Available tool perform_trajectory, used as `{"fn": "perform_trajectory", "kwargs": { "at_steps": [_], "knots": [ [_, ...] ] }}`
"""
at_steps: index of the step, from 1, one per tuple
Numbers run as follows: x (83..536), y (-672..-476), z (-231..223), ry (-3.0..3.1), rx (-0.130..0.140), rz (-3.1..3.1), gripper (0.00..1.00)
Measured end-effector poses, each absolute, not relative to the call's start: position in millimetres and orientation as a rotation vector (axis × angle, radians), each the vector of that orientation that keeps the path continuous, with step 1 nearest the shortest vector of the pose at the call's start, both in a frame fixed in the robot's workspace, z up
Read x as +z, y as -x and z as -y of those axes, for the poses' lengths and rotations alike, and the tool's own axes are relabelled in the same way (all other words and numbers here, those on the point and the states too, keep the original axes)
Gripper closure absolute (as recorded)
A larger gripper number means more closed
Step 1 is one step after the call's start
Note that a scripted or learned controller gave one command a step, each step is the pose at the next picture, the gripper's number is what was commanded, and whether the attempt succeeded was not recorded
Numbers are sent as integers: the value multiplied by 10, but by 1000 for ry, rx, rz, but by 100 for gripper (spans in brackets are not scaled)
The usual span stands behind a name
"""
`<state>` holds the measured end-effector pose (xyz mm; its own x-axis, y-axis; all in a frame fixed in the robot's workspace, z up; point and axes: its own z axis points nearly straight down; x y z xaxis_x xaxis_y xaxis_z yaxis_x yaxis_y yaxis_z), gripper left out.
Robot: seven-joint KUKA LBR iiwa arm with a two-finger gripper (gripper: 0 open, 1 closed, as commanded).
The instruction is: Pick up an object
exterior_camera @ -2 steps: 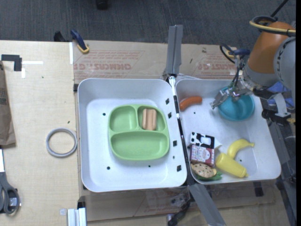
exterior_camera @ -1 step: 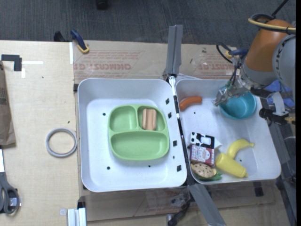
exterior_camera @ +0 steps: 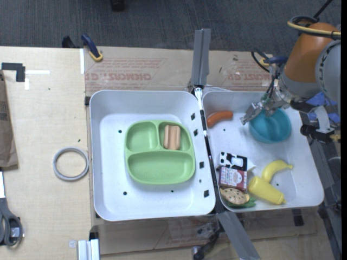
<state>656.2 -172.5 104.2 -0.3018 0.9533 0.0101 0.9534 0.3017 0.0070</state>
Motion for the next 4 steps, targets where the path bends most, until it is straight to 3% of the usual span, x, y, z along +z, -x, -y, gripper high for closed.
{"fn": "perform_trajectory", "kwargs": {
  "at_steps": [1, 2, 3, 4],
  "knots": [
    [1142, -6585, 1640, 1840, -33, 2533, 100],
    [1139, -6571, 1708, 1850, -21, 2533, 0],
    [921, -6586, 1462, 1442, 2, 2791, 0],
    [1026, -6562, 1480, 1442, 8, 2775, 100]
  ]
}}
